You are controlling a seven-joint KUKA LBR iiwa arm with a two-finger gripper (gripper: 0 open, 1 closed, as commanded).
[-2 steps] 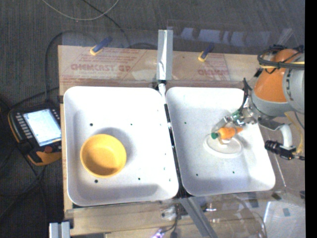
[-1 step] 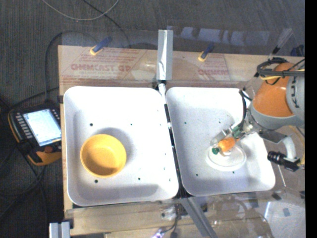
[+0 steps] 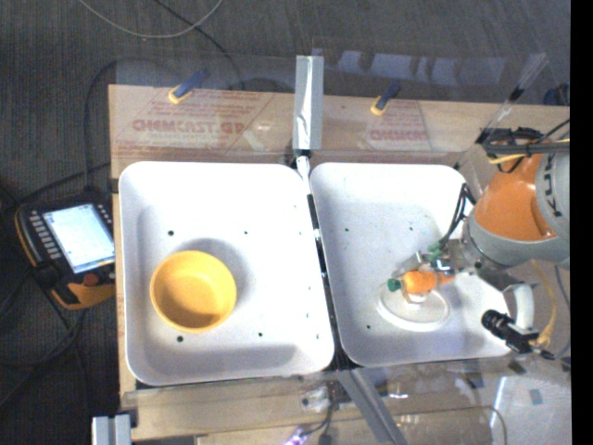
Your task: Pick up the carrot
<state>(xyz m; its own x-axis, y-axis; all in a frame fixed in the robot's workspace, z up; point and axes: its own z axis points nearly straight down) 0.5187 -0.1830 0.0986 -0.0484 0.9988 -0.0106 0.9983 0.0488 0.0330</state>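
Dark grey carpet surrounds a wooden bench (image 3: 278,123) that carries two shallow white bins side by side, split by a narrow vertical divider strip (image 3: 309,105). A thin cable (image 3: 157,21) loops across the floor above the bench, and a handheld control pendant (image 3: 72,244) with a lit screen sits on the floor off the bench's left edge. Left bin (image 3: 222,197): holds one yellow bowl (image 3: 194,289), upright, in its lower-left part, well apart from the walls. Right bin (image 3: 371,202): the arm (image 3: 519,211) enters from the right side, orange band visible above the wrist, and reaches down over the lower-right part of the bin. A small white plate (image 3: 417,311) lies on the bin floor there. The carrot (image 3: 419,282), orange with a green tip at its left end, is seen over the upper edge of the plate, directly at the end of the gripper (image 3: 434,269). Gripper and carrot overlap in the view; whether the carrot is between the fingers or just touching them is not resolvable, and the finger opening cannot be told at this resolution. Cannot tell whether the carrot rests on the plate or is lifted off it.
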